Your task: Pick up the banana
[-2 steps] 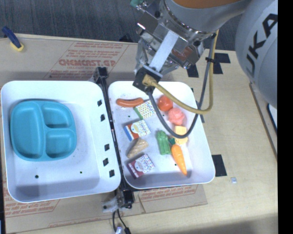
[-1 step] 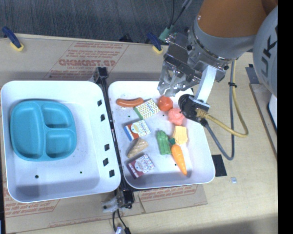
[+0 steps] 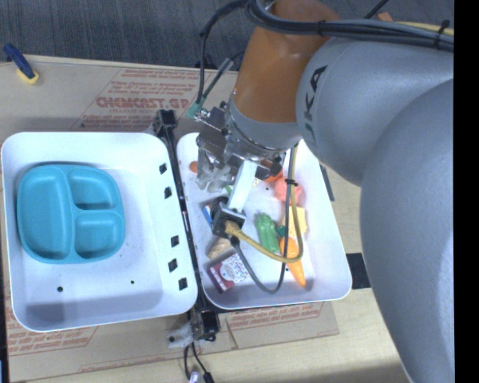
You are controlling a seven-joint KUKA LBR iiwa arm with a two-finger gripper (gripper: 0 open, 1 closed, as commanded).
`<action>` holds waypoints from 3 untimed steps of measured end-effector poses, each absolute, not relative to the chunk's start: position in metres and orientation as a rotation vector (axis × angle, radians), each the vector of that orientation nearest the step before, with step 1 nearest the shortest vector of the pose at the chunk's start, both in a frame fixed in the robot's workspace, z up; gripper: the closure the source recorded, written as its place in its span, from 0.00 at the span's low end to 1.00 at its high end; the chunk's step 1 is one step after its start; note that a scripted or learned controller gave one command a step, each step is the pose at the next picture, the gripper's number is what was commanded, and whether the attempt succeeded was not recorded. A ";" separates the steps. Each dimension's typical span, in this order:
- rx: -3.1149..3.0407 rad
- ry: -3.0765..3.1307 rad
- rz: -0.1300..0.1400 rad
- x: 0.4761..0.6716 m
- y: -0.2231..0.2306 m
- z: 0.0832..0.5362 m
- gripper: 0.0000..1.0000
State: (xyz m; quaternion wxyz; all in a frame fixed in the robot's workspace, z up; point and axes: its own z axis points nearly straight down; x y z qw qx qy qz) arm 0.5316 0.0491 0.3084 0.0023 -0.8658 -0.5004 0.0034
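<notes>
**Gripper low in the cluttered bin, banana against that bin's right wall**

The grey arm point(image 3: 367, 94) reaches over the cluttered bin point(image 3: 326, 282). Its gripper point(image 3: 210, 174) hangs low in that bin's upper-left part, as the camera sees it, close to the wall next to the neighbouring bin point(image 3: 156, 238). From this angle it cannot be told whether the gripper is wide, narrow or closed on something.

The banana point(image 3: 302, 220), a yellow strip partly hidden among other things, lies along the cluttered bin's right wall, about midway down it and apart from the gripper. A green toy vegetable point(image 3: 267, 231) sits just inward of it, near the bin's middle. An orange piece point(image 3: 298, 273) lies toward the bin's lower-right corner. A dark red packet point(image 3: 230, 274) rests against the bin's lower-left corner, with a beige lump point(image 3: 218, 248) just above it. An orange-red item point(image 3: 275, 183) lies in the bin's upper half.

Left of the cluttered bin, the neighbouring bin holds a blue divided plate point(image 3: 68, 211)
</notes>
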 end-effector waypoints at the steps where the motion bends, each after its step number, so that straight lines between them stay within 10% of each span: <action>1: -2.718 -1.569 0.008 0.532 0.049 0.309 0.00; 2: -2.696 -1.607 0.009 0.536 -0.009 0.258 0.00; 3: -2.576 -1.792 0.010 0.548 0.054 0.191 0.00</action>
